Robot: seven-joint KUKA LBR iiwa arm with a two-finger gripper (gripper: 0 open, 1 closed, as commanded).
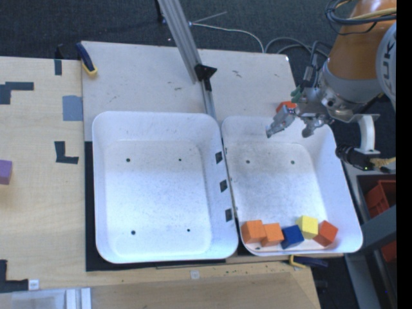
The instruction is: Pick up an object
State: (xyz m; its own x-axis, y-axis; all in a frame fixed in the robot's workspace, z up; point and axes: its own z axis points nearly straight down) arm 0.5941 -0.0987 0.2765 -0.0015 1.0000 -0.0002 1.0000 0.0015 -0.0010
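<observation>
Several small blocks lie in a row along the near edge of the right bin: two orange blocks, a blue block, a yellow block and a red-orange block. My gripper hangs over the far end of that bin, well away from the blocks. It is open, its two grey fingers spread apart with nothing between them. Above it rises the grey wrist with its orange band.
The left bin stands beside the right one, with a black divider strip between them. A slanted metal rail reaches in from the back. A purple block sits on the wooden bench at far left. A blue-yellow clamp lies at the back left.
</observation>
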